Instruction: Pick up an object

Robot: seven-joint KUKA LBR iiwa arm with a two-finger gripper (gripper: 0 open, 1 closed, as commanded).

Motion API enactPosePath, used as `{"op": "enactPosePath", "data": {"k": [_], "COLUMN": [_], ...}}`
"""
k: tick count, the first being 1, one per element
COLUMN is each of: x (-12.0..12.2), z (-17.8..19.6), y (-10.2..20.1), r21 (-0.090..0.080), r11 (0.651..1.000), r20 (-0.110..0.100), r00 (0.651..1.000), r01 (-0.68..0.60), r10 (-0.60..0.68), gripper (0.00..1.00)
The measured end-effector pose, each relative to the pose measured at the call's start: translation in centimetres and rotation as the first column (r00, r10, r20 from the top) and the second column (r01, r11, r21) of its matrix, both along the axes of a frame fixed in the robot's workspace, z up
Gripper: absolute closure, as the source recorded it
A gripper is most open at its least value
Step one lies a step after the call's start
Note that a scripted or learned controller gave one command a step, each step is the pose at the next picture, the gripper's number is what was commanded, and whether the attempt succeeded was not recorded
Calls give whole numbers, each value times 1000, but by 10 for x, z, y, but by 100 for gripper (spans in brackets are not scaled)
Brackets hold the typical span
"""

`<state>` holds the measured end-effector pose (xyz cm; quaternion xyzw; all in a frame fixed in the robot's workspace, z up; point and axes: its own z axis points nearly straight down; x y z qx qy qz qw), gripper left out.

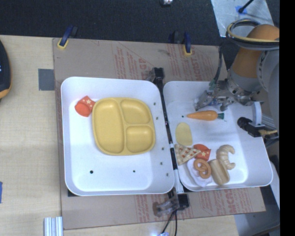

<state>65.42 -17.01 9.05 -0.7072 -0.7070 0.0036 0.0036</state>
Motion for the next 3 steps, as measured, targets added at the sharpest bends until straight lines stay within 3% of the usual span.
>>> {"op": "enactPosePath", "data": {"k": [2, 3], "x": [1, -88], "z": [4, 132], "y": [-31, 8], "r21": [1, 1], "r11": [1000, 1000], "r20": [4, 12], "r00": [1000, 1000], "r01": [-1, -2], "r10": [1, 2], "gripper": [0, 0]}}
